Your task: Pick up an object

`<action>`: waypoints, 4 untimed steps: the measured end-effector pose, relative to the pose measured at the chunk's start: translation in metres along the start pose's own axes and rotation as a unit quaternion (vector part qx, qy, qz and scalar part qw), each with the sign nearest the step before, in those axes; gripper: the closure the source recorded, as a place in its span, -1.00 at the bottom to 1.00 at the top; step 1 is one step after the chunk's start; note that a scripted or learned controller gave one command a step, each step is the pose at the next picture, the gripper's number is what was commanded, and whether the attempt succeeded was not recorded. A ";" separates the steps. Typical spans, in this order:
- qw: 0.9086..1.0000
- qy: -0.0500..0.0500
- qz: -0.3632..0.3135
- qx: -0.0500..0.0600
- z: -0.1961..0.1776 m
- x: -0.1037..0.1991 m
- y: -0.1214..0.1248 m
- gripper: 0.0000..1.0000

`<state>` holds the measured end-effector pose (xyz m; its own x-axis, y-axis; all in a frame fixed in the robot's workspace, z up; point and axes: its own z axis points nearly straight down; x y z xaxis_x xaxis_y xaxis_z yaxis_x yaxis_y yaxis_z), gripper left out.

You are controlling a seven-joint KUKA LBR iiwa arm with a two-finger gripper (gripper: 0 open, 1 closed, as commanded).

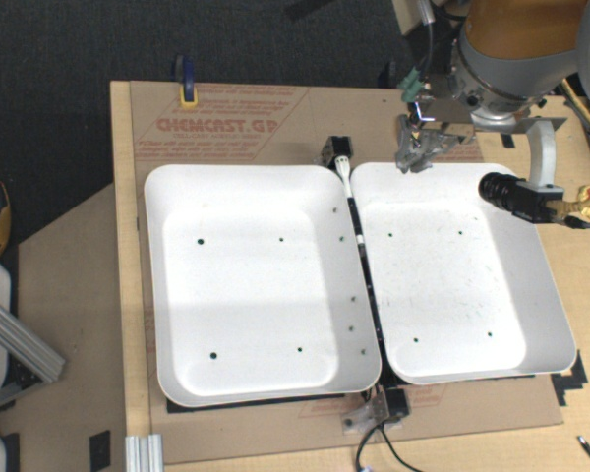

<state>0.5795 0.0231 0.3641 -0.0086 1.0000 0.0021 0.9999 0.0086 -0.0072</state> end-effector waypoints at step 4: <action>1.000 -0.001 0.005 -0.003 0.032 -0.012 -0.026 1.00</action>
<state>0.5530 0.0111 0.3324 0.0016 1.0000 0.0004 1.0000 -0.0016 -0.0011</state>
